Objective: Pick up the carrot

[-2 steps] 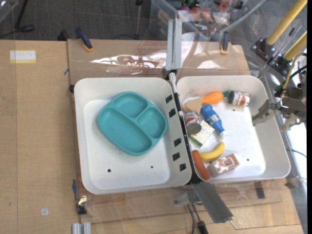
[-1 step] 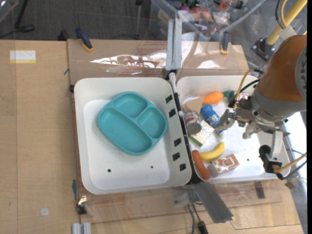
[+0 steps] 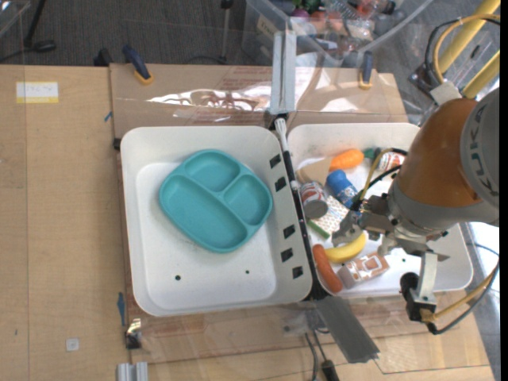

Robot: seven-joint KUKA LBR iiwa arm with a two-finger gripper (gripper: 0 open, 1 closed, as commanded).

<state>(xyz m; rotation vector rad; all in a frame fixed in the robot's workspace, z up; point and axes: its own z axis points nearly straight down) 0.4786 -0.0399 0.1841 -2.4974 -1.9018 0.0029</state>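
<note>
Two white bins (image 3: 202, 296) on a wooden bench (image 3: 55, 236) — tool (image 3: 357, 222) grip unclear.

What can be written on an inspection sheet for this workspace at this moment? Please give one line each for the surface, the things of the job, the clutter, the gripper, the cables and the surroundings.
Surface: wooden bench bearing the left bin and the right bin.
Job's things: carrot lies at the far side of the right bin, apart from the arm.
Clutter: teal plate in the left bin; banana, blue can and a red item in the right bin.
Gripper: gripper is low over the right bin near the banana; finger state cannot be told.
Cables: yellow hoses behind the arm.
Surroundings: clear tub of toys beyond the bench.
</note>
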